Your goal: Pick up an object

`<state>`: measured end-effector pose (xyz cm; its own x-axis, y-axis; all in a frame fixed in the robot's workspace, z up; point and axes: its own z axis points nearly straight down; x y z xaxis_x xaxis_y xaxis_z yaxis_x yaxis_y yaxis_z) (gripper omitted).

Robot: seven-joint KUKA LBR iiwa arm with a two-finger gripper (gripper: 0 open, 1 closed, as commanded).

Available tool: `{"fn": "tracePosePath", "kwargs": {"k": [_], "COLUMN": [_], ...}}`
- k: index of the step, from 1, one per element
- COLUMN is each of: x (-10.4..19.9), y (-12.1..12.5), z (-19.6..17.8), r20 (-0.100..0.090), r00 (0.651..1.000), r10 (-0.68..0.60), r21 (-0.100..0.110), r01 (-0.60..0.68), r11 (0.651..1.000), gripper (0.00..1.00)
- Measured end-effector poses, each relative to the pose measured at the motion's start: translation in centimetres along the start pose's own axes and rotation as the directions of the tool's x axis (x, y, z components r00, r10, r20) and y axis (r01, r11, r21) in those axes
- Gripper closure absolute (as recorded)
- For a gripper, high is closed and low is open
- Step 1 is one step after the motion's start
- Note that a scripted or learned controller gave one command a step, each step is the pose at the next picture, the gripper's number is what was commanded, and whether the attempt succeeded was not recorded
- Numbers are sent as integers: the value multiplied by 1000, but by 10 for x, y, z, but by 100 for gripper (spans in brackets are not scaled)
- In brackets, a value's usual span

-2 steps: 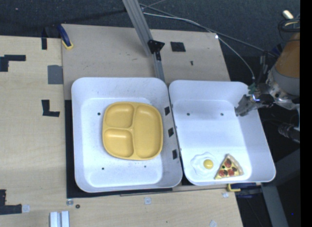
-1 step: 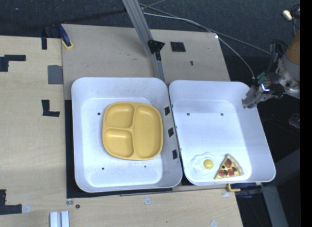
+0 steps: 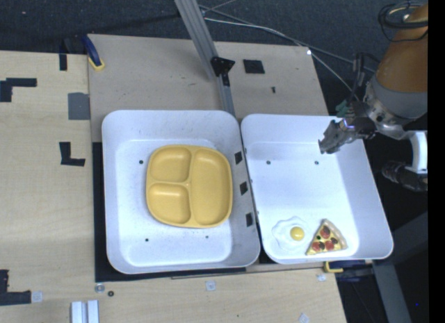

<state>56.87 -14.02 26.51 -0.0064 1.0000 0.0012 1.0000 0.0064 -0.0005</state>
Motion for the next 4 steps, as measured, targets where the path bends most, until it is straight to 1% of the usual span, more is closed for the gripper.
{"fn": "tracePosePath", "kwargs": {"k": [1,2,3,4], "x": [45,99,156,212], "y": [12,22,26,39], "z": [1,-2,-2,17], "r20": [0,0,0,1], "r00": [1000,1000,1000,1000], "r10": [1,0,0,0], "r21": [1,0,1,2], "r01": [-1,0,0,0], "r11": [1000,1000,1000,1000], "gripper": [100,100,100,100]}}
